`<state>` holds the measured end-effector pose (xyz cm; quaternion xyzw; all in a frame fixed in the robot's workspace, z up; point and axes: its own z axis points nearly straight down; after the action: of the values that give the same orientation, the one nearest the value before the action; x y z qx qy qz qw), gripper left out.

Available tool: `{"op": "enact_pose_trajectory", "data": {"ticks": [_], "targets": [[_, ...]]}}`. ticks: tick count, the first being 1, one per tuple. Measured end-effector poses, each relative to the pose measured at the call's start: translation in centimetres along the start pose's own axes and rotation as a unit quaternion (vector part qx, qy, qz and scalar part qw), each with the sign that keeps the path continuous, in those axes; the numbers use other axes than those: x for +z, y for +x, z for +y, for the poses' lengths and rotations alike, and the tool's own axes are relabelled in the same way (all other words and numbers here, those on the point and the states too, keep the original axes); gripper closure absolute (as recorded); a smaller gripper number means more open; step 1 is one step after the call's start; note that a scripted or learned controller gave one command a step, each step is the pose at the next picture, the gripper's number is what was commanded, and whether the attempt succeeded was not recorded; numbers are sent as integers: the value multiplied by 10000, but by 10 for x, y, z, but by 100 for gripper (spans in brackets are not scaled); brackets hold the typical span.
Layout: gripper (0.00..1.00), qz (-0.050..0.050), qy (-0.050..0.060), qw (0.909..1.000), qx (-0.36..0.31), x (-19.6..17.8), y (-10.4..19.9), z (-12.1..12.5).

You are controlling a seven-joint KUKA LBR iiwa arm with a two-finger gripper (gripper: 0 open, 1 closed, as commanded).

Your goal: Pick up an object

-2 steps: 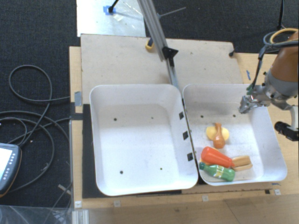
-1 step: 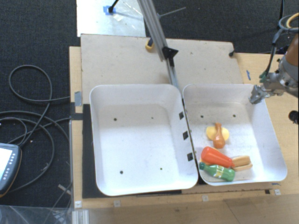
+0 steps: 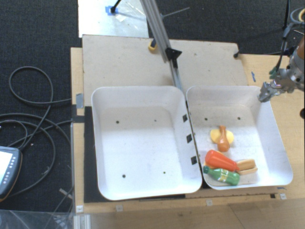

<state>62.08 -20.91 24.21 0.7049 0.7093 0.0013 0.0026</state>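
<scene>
Carrot (image 3: 220,160) in right bin (image 3: 271,128) (front, beside green bottle (image 3: 222,175)) | gripper (image 3: 265,92) above bin's rim, grip state unclear

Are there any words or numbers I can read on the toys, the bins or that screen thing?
None can be read.
Green bottle: label too small and blurred.
Screen at the left edge: glowing, text too blurred.
Bins: black marks along the middle edge, no letters.

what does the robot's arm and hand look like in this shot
At the frame's right edge, the arm ends in a small grey metallic hand with a pale, shiny tip. Behind it sits a chunky grey wrist block with a small green marking, and above that an orange-brown section. Thin dark cables run up beside it.
</scene>
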Motion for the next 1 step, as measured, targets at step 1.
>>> {"op": "enact_pose_trajectory", "data": {"ticks": [1], "targets": [[100, 16, 24, 10000, -18, 10, 53, -6]]}}
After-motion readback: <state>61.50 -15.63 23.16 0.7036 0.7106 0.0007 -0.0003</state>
